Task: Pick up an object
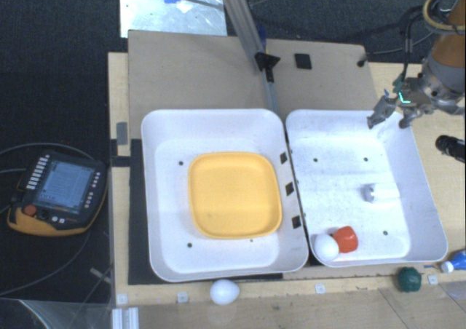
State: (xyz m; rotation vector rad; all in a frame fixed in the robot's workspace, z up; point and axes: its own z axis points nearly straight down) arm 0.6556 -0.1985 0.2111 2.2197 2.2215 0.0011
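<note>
No text, label or number can be read; the handheld controller's screen (64, 182) at the left is too blurred.

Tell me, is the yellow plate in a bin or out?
In. The yellow plate lies flat inside the left bin.

You've got three candidates in the right bin (419, 196): an orange-red block (346, 239) touching a white ball (325, 247) down in the near-left corner, plus a small grey piece (368, 192) lying alone mid-bin, well apart from both.
</note>
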